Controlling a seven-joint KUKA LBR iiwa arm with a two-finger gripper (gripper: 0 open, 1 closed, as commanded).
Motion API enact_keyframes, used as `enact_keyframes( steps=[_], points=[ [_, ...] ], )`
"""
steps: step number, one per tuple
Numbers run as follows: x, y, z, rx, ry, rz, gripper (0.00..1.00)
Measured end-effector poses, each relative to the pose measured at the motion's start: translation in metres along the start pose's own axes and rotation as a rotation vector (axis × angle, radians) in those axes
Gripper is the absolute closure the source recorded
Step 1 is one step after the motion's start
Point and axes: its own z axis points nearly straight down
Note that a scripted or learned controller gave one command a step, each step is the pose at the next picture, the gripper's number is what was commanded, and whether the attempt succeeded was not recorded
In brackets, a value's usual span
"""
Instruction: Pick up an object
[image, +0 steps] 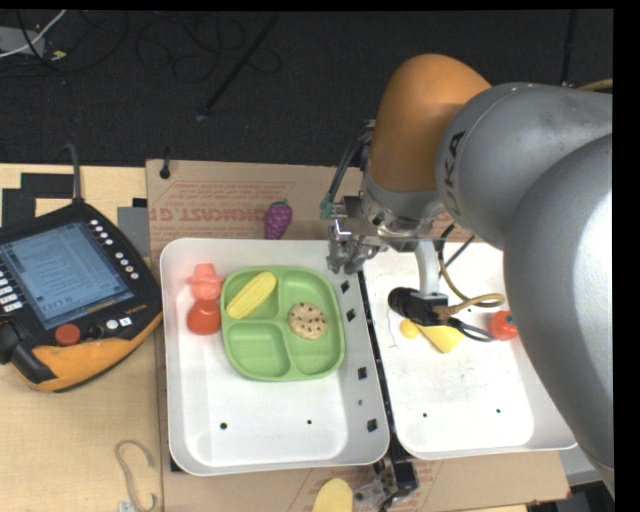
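Camera view is showing the gripper (343, 252) hanging over the bins' far dividing rim; its state I cannot tell. Nearest objects, cookie (308, 320) and corn (249, 293), are sitting in the green tray (262, 357), so descending here is probably risking a rim strike.

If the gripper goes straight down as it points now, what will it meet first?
Probably the inner rim of the left bin, beside the green plate; the gripper hangs over that edge, but depth is unclear.

The light is even and bright from above; the white bins (260, 440) look slightly washed out. Shadows are soft, the background dark, the picture somewhat grainy.
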Motion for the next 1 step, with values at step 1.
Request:
enact_keyframes(
  steps=[1],
  points=[
    [0.0120,-0.0062,0.0040,0.003,0.000,0.005,1.00]
  ],
)
